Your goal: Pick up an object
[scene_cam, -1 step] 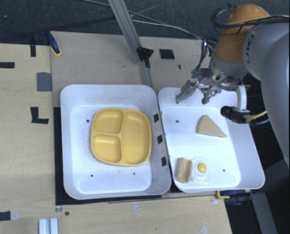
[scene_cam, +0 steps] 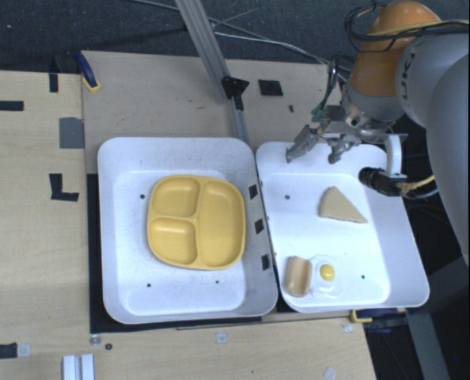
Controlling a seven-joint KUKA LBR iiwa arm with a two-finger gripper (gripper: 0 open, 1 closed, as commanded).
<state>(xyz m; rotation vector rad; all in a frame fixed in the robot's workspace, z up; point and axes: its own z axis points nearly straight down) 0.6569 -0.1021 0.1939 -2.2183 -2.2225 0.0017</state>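
The flat tan wedge-shaped toy (scene_cam: 343, 207) lies loose in the middle of the right white plastic bin (scene_cam: 393, 279), easy to reach. Just above the bin's far edge hangs the grey metal gripper (scene_cam: 317, 146), jaws spread apart and holding nothing. A smooth yellow divided plastic plate (scene_cam: 196, 221) sits in the left white bin (scene_cam: 120, 212).

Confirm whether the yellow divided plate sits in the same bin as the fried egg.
No. The yellow divided plate lies in the left bin, while the fried egg lies in the right bin.
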